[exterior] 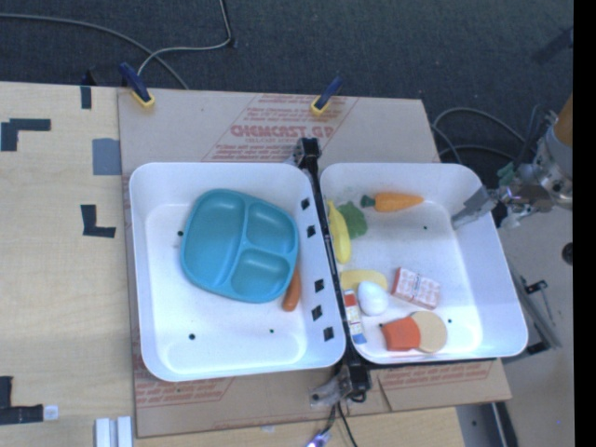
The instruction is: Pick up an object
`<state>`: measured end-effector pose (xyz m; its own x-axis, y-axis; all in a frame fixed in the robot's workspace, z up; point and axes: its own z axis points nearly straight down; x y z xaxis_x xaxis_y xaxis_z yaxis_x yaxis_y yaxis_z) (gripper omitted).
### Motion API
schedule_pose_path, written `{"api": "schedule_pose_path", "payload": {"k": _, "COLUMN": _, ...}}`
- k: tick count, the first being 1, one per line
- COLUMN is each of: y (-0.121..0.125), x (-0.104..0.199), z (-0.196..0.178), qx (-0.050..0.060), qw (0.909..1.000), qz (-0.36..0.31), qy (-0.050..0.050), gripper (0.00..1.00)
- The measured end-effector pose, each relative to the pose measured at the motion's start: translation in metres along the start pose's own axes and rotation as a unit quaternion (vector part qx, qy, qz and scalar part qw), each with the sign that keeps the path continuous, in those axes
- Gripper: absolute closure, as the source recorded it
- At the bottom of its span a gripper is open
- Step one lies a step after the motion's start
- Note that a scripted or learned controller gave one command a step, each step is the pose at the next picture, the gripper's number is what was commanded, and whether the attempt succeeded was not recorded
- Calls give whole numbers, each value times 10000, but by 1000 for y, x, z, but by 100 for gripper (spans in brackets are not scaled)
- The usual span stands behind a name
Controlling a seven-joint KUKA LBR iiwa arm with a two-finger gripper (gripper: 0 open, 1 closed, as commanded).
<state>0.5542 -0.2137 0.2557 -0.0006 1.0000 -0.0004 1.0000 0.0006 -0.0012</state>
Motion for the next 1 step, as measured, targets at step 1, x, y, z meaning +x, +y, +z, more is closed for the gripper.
{"api": "schedule_pose_path", "payload": {"k": 1, "y": 70, "x": 17, "z": 97, "qx": 12, "qw": 10000, "qz": -3, "qy": 7, "gripper": 0}}
